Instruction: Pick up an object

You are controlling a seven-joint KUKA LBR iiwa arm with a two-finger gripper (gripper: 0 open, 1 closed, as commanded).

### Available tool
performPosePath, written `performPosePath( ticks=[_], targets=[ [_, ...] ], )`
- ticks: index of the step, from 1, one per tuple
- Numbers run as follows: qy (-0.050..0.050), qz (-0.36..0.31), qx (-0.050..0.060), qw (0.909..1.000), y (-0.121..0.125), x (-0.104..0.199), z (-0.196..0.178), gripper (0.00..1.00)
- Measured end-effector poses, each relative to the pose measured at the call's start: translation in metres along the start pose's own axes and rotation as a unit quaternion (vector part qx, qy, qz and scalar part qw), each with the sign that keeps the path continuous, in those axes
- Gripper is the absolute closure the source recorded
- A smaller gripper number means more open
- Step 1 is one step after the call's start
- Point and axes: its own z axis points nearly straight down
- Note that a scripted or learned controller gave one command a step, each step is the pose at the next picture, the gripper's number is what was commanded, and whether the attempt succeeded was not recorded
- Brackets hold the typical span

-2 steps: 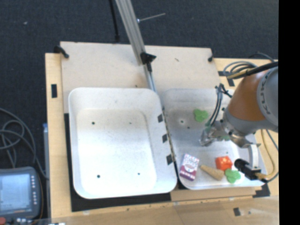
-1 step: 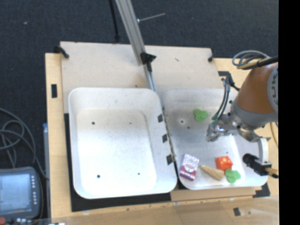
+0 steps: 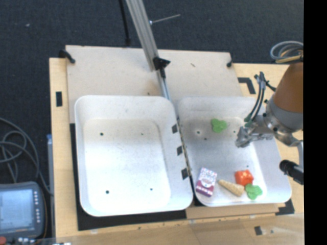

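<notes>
Overhead slanted view of the bench with two shallow white bins side by side. The left bin and the right bin meet along a central seam.

Five small objects lie in the right bin, one of each kind. A green piece sits alone in the far half, roughly rounded and bright green. Four more cluster along the near edge: a purple-and-white carton with a patterned face, lying tilted at the left of the group; a cream cone-shaped piece just to its right, pointing right and nearward; an orange-red block beyond the cone; and a second green lump at the near right, just beside the block (contact between them cannot be judged).

The arm reaches in from the right, its orange band above the grey wrist. The gripper hangs over the middle of the right bin, to the right of the far green piece and apart from it. Whether its fingers are spread or closed cannot be told, and nothing is seen between them.

A slanted metal post rises from the far side of the bench.
</notes>
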Motion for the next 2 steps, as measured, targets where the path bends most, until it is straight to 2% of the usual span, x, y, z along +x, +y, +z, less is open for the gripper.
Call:
performPosePath(
  ticks=[1, 2],
  targets=[
    [0.001, -0.003, 0.002, 1.0000, 0.001, -0.001, -0.012, 1.00],
    [0.002, -0.006, 0.003, 1.0000, 0.005, 0.042, -0.009, 1.00]
  ],
)
